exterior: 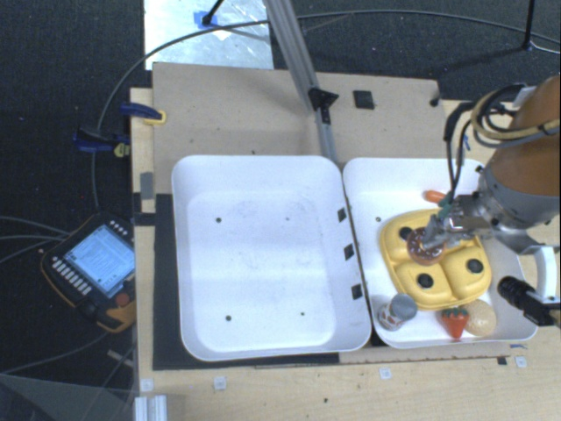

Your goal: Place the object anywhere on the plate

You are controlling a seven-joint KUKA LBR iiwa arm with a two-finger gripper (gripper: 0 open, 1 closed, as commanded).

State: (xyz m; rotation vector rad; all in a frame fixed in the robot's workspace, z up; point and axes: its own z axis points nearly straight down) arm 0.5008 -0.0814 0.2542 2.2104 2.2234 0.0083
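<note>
Showing the KUKA arm reaching in over the right edge of the bench and bending down into the right-hand white bin. Holding the gripper low over the yellow divided plate, above the compartment nearest the bin's left wall. Pressing close to a small brownish ring-shaped object, which is sitting on that compartment directly under the tool. Leaving it impossible to tell whether the tool is clenched on the object or released, with the metal parts and the object blurring together at the tip.

Crowding the front edge of the same bin: a small grey-and-red cup-like item lying just beside the plate's front-left corner, a red strawberry-like toy touching the plate's front rim, and a pale egg-shaped item resting against the strawberry toward the bin's front-right corner. Peeking out near the bin's back edge, an orange item, partly hidden by the arm's cables.

Sitting alongside, sharing the middle divide, the left-hand white bin. Gripping the bench's back-left corner, a blue-and-yellow clamp. Lying off the bench beyond its left edge, a teach pendant with its screen glowing.
</note>
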